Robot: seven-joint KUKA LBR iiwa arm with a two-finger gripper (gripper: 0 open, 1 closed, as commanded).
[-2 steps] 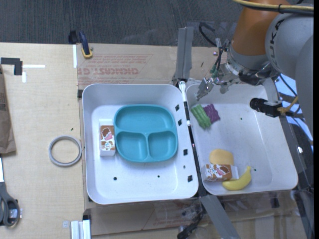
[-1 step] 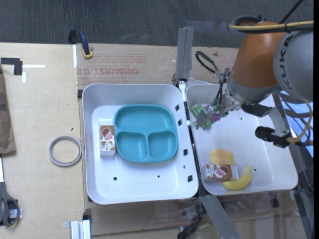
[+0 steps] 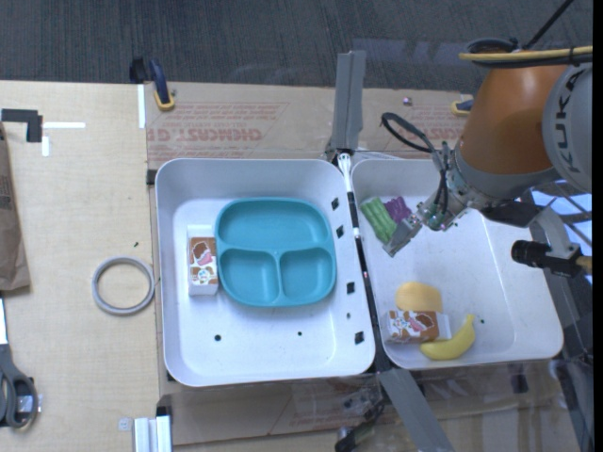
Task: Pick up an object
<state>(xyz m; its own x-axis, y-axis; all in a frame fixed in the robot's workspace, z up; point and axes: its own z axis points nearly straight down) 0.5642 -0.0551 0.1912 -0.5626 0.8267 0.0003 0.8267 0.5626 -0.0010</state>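
Two white bins side by side on the tabletop [image 3: 75, 205]; left bin [image 3: 179, 347] with a teal divided plate [image 3: 276, 251] and a small carton [image 3: 202, 265] just left of it, right bin [image 3: 518, 318] with the pickable items. Approach step in hand, by the look of it: end effector [image 3: 407, 232] low over the far-left corner of the right bin, right at a green and purple packet [image 3: 382, 217]. Fingers hard to resolve at this slant; apart or together, cannot tell, and nothing plainly caught between them. No lift yet, probably. Next move calls for a settled descent onto the packet, a firm closing, then a straight rise clear of the bin wall close by on the left.

Arm [image 3: 513, 111] in from the right, orange band bulking over the far-right corner of the right bin, wrist angled down and leftward toward the packet. Well apart, at the near side of the same bin: an orange-yellow round fruit [image 3: 418, 296], a second small carton [image 3: 413, 326] touching it, a banana [image 3: 450, 343] just right of that. Out on the tabletop to the left, a grey ring [image 3: 123, 284].
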